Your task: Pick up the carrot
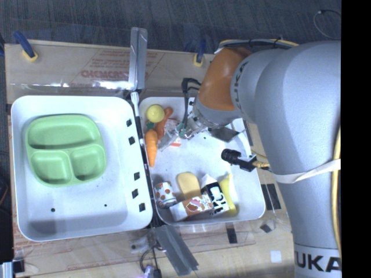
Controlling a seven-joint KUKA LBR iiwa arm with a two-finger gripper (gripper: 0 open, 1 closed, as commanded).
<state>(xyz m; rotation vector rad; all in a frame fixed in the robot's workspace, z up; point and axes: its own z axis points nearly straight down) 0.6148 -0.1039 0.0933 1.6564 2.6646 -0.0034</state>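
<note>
The grey arm (pixel 290 126) comes in from the right and fills much of that side, its big silver link sloping down over the right bin (pixel 255 210). Its orange band (pixel 220 86) sits above the wrist, which bends down and to the left into the bin's upper part. The gripper (pixel 181 131) is low there, near the bin's left wall — whether it is open or closed cannot be made out, as the wrist and some clutter hide it.

The carrot (pixel 151 146) lies in the right bin along the left wall, its long axis running roughly up and down the view, just left of the gripper. Nothing shows it being held. Above it is a yellow round fruit (pixel 155 113), with a small reddish piece (pixel 168 114) beside that.

Lower in the same bin are a pale yellow block (pixel 188 183), a small printed can (pixel 164 193), a printed packet (pixel 197 204) and a black-and-white box (pixel 216 197) lying on something yellow.

The left bin (pixel 35 222) holds a green divided tray (pixel 65 149) with three compartments — one long and two smaller.
</note>
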